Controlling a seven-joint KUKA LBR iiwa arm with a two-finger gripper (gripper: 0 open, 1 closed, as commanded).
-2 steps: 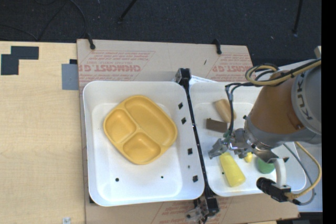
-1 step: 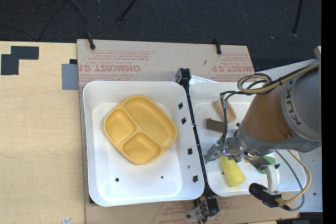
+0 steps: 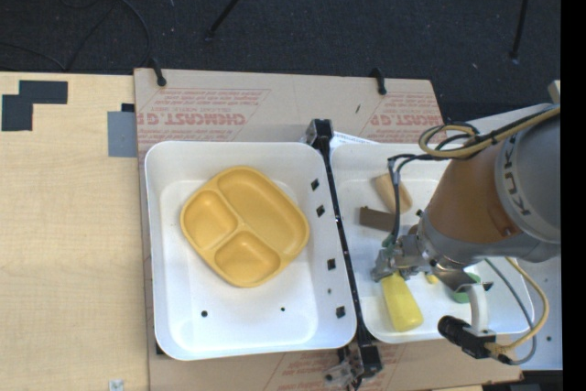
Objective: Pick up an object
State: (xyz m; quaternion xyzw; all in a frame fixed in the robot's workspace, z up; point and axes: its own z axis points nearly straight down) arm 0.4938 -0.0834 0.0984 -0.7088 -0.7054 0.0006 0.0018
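Note:
My gripper is low in the right bin, at the end of the grey arm with its orange band. Just below it in the view lies a yellow oblong object, whose upper end touches or sits right under the gripper. A dark brown block lies to the gripper's upper left. Beyond that block is a tan wooden piece. A small green item peeks out from under the arm on the right.
The left bin holds a yellow divided plate. A black divider strip runs between the two bins. Cables loop around the arm at the right bin's near right corner.

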